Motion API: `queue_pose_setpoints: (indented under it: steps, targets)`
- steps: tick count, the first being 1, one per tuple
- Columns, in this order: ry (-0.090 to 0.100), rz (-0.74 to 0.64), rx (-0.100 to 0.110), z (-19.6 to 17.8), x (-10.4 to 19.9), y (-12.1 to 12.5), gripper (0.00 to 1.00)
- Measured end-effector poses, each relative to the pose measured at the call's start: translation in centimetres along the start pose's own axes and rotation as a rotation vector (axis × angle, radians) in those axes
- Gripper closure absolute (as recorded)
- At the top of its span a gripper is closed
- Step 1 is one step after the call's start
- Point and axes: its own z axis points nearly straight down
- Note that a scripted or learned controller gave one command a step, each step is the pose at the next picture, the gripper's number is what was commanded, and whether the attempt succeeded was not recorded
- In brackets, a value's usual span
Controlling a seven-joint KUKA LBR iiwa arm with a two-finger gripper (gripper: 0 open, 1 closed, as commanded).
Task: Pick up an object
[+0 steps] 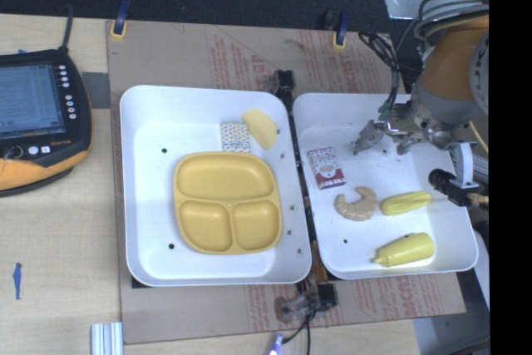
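My gripper [384,137] hangs over the back of the right bin [332,258], its two grey fingers spread open with nothing between them. In front of it and to the left lies a small red and white packet [325,166]. A beige croissant [357,204] rests mid-bin, with a yellow corn cob [406,202] just to its right. A yellow squeeze bottle [404,250] lies near the front edge of that bin.
The left bin [141,253] holds a yellow divided plate [226,201], a small patterned packet [235,137] and a pale yellow wedge [261,128]. A teach pendant [37,116] sits on the bench at far left. Black clamps and cables sit between the bins.
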Motion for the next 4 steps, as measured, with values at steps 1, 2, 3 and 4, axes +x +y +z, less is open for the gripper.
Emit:
queue_pose_setpoints:
  steps: [1,2,3,4]
  targets:
    - [-0.002,-0.001,0.003,-3.1,1.2,-13.3,0.00]
    - [-0.002,0.001,0.003,4.0,-5.6,-11.9,0.00]
    - [-0.002,-0.001,0.000,-8.0,-2.8,-10.4,0.00]
    - [-0.002,-0.001,0.004,1.5,-5.5,-8.1,0.00]
